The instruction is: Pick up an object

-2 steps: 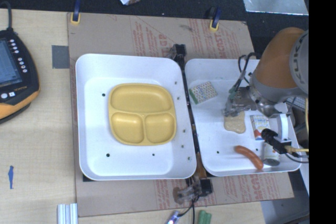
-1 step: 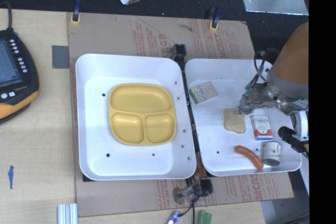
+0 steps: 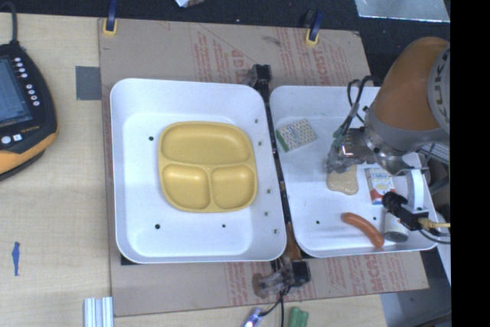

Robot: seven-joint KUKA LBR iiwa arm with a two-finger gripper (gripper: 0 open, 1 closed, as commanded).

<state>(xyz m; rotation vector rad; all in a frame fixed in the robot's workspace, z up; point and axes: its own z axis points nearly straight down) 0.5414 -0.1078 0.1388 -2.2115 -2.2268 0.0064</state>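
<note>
Jaws (image 3: 339, 158) low in right bin (image 3: 321, 237), beige piece (image 3: 344, 181) just below; grip state unclear

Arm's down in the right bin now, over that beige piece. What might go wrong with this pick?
1. The gripper sits at the upper edge of the beige piece, not over its middle, so a close may clip the rim and slip off.
2. The small carton lies right beside that piece; the wrist could nudge it.
3. The right bin also holds a sausage and a checkered packet, so a sweep could scatter them.
</note>
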